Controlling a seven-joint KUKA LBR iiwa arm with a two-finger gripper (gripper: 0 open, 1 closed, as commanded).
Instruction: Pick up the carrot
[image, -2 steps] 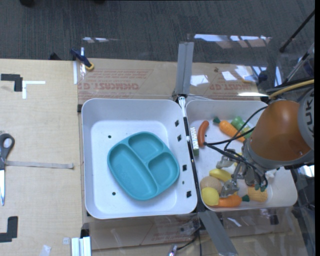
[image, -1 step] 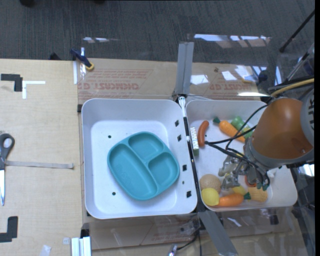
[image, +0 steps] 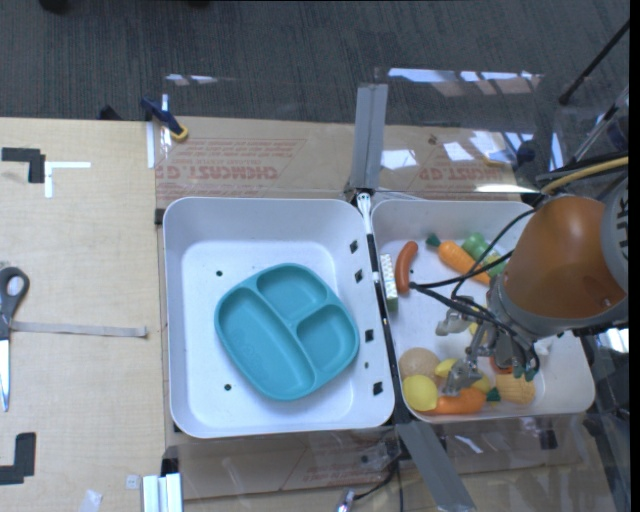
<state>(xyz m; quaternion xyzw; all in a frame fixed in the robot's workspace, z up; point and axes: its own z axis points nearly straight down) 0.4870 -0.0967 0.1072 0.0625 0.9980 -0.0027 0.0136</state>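
Observation:
An orange carrot (image: 457, 256) with a green stub at its left end lies near the back of the right bin (image: 565, 400), beside a green leafy toy (image: 476, 245). A second orange, carrot-like piece (image: 461, 403) rests against the bin's front wall. My gripper (image: 467, 366) hangs low over the front of this bin, just above that front orange piece and well in front of the back carrot. The arm's orange band (image: 560, 260) hides the bin's right-hand part.
A red sausage (image: 404, 265) lies at the right bin's back left. A yellow lemon (image: 420, 393), a tan round piece (image: 418, 361) and a yellow corn-like toy (image: 515, 386) crowd the front. The left bin (image: 190, 240) holds a teal divided plate (image: 287, 331). Black cables cross the right bin.

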